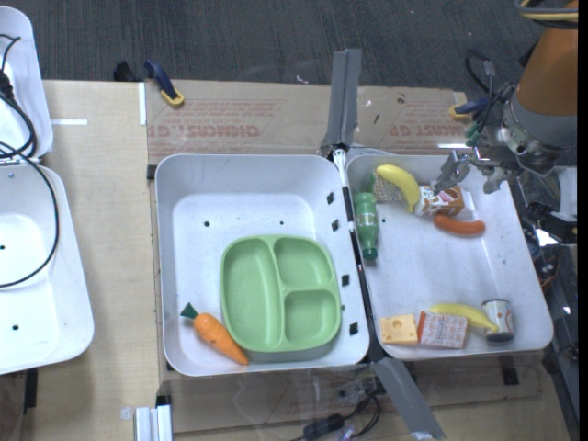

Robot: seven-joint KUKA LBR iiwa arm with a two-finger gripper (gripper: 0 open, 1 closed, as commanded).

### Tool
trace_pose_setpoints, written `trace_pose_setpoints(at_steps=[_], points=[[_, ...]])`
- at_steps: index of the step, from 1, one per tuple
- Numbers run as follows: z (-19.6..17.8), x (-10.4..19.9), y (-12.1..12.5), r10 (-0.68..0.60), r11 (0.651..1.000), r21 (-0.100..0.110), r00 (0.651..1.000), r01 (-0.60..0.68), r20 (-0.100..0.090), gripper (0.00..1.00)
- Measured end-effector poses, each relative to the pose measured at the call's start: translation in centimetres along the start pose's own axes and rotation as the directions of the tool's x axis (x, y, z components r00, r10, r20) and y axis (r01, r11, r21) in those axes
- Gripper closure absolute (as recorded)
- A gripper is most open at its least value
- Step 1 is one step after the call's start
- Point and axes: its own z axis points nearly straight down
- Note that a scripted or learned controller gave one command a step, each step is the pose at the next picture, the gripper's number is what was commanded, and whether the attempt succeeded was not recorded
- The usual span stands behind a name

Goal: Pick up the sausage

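Observation:
The sausage [459, 227], a short red-orange link, lies in the right bin [514, 246] near its far right side. It sits just in front of a small wrapped snack [430, 200] and a yellow banana [398, 184]. My gripper [470, 178] hangs over the far edge of that bin, a little beyond and above the sausage. Its fingers stand open with nothing between them. The grey arm with its orange band [551, 58] comes in from the upper right.
The right bin also holds a green bottle [367, 226] along its left wall, plus a cheese wedge [399, 329], a cracker pack [444, 330], a second banana [464, 313] and a small can [498, 321] at the front. In the left bin are a green divided plate [280, 292] and a carrot [217, 334].

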Motion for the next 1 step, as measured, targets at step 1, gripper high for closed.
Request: trace_pose_setpoints(at_steps=[1], points=[[8.29,-5.44,0.6,-0.007,1.0,0.0,1.0,0.007,0.0,0.0]])
